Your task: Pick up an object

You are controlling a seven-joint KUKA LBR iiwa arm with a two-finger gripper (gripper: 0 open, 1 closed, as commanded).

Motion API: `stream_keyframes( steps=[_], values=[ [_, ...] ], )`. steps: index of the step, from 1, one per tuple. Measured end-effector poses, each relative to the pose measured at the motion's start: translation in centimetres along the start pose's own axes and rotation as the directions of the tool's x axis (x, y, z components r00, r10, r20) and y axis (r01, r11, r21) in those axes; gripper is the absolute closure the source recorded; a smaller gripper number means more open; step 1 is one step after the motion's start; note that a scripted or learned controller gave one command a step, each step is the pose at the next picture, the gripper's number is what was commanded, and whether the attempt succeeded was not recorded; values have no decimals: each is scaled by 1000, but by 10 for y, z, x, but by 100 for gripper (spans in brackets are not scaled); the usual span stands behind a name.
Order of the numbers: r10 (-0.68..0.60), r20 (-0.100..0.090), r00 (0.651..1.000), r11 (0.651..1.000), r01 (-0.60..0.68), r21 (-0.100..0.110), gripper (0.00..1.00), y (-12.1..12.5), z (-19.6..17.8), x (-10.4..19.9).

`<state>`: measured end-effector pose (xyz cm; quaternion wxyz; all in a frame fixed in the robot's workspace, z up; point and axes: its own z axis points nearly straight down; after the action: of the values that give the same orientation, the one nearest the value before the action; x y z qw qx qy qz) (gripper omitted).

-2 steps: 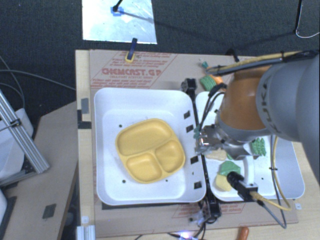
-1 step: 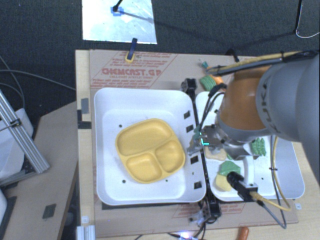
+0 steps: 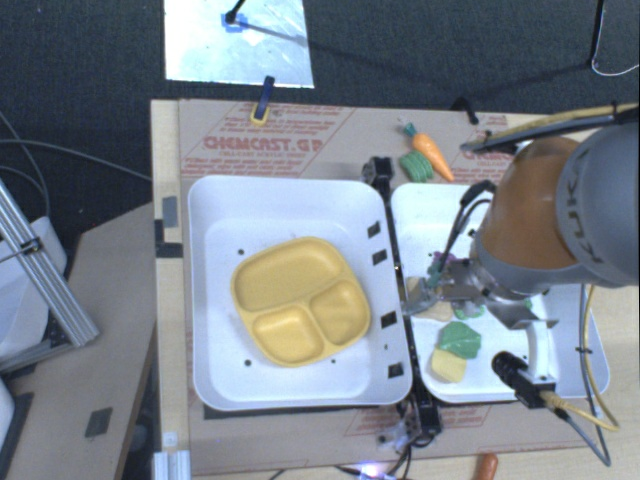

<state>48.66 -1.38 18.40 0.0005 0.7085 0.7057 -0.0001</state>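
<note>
The right bin holds a green object and a pale yellow piece touching it, both near the front wall. My gripper hangs low over the same bin's left side, just above and left of the green object. The grey arm with its orange band covers much of this bin. Nothing can be seen held in the gripper.
A yellow divided plate lies in the left bin. A toy carrot and a green piece rest on the bench behind the right bin. A foil sheet lies on the dark floor beyond.
</note>
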Motion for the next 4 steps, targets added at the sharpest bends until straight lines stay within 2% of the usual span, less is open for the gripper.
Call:
stream_keyframes(
  steps=[1,2,3,4],
  values=[
    [-8,-1,1000,1000,8,-9,0,2,-72,-3],
    [-12,-1,1000,1000,12,-5,100,2,-79,-3],
    [-11,-2,1000,1000,11,3,100,-1,-31,43],
    [-12,-4,1000,1000,12,-13,100,2,-143,60]
  ],
)
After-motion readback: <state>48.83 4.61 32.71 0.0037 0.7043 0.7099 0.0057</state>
